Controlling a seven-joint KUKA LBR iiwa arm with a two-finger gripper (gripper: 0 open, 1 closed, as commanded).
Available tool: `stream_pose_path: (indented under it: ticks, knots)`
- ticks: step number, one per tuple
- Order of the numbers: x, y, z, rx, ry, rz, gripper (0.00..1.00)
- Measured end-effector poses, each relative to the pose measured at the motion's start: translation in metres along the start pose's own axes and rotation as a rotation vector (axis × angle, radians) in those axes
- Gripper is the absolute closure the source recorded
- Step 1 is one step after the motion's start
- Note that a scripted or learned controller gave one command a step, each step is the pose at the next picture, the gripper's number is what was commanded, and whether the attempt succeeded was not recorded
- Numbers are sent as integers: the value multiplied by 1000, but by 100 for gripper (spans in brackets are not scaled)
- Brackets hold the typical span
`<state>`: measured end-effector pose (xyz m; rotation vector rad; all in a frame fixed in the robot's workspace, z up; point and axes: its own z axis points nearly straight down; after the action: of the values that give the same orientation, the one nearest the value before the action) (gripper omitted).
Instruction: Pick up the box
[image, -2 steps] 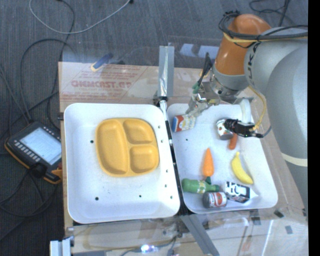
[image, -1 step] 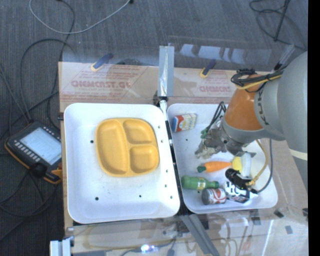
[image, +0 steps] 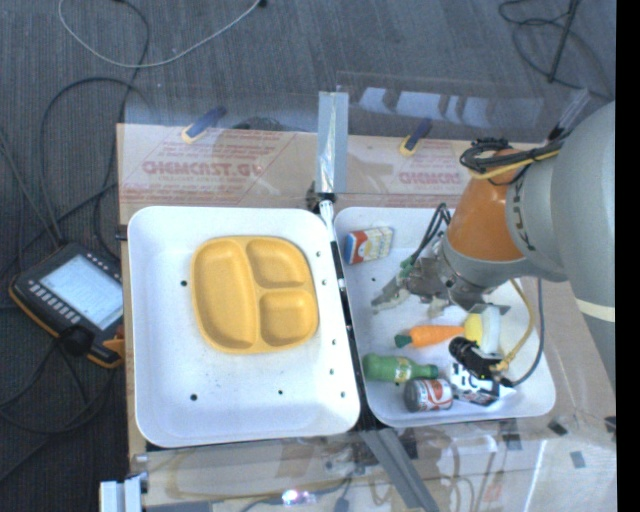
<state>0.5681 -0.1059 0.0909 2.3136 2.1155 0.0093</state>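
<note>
My end effector (image: 392, 292) hung over the middle of the right bin (image: 540, 398), its slim metal fingers spread apart with nothing between them. The box (image: 366, 244), a small glossy carton in orange and white, lay flat at that bin's upper left corner, apart from the fingers; nearer the lower rim lay a tapered orange carrot (image: 437, 336), a smooth green bottle (image: 393, 368) and a cylindrical can (image: 430, 394) on its side. In the left bin (image: 160, 400), a moulded yellow plastic tray (image: 254, 293) with three rounded compartments rested at centre.
</note>
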Motion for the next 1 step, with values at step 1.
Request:
stream_pose_path:
  ticks: [1]
  knots:
    - [-4, 78, 3, -4, -3, -61, 0]
